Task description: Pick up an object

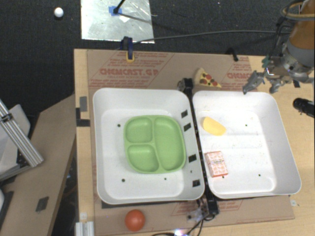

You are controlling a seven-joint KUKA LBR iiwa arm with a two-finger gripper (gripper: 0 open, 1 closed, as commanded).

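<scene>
Up at the far right corner of the bench, the gripper hangs over the back rim of the right bin, its two grey fingers spread apart with nothing between them. Wrist and grey arm rise behind it toward the right edge, cabling looped around the upper part. Inside the right bin, well apart from the gripper: a yellow wedge-shaped piece near the left wall toward the back, and nearer the front a small red-and-white box, lying flat, slightly angled. Neither touches the other. Just outside the bins, on the cardboard sheet behind the seam between them, a toy pizza slice lies flat. Left bin sits flush beside the right one, black clips along the join; it holds a green divided tray with three compartments, roughly centred. At the front edge of the bench, in front of the left bin, an orange-red ball. Farther back, on dark carpet beyond the bench, a shiny foil-like square with a blue clip, and a small white ball to its left.
</scene>
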